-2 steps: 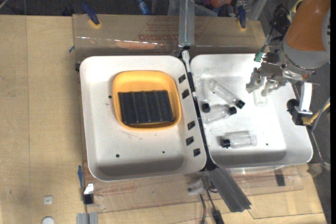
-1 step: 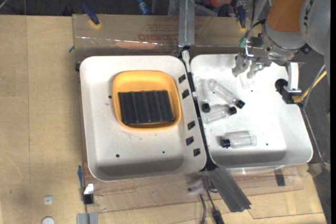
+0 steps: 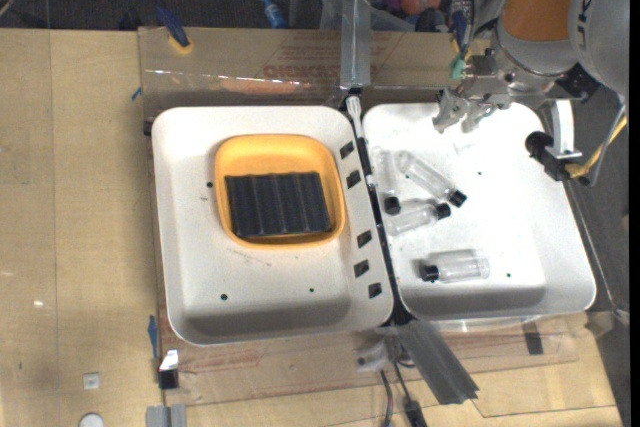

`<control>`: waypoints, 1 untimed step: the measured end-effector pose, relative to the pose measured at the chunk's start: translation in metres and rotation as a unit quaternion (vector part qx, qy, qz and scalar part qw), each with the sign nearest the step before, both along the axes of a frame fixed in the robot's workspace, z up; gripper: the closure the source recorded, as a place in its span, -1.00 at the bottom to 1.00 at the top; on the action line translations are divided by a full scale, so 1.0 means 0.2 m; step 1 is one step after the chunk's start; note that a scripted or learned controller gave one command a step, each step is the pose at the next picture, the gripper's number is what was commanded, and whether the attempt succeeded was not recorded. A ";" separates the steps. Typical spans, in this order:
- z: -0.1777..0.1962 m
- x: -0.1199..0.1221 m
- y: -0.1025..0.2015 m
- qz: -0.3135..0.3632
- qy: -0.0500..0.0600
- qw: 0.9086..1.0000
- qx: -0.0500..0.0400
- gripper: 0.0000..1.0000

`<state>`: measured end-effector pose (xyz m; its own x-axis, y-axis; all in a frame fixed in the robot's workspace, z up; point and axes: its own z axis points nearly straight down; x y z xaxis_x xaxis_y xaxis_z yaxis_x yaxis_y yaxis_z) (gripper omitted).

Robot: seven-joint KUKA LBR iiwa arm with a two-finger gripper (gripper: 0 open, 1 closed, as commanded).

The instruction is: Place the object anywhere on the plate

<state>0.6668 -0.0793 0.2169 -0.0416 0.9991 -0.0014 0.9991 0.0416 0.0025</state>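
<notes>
Pale wooden bench [image 3: 70, 215], matte and flat, carries two glossy white bins. Over the far edge of the right bin [image 3: 560, 265], the metal pincer [image 3: 457, 118] hangs with its two thin fingers apart, nothing between them. Just below it, toward the camera, lie clear plastic vials [image 3: 415, 185] with black caps, another vial [image 3: 455, 267] nearer still. Far to its left, the orange rounded-square plate [image 3: 232, 160] holds a dark ribbed slab [image 3: 278, 205] in the left bin [image 3: 185, 285].
</notes>
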 end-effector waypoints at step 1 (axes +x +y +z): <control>0.17 0.00 0.01 0.023 0.000 1.000 0.000 1.00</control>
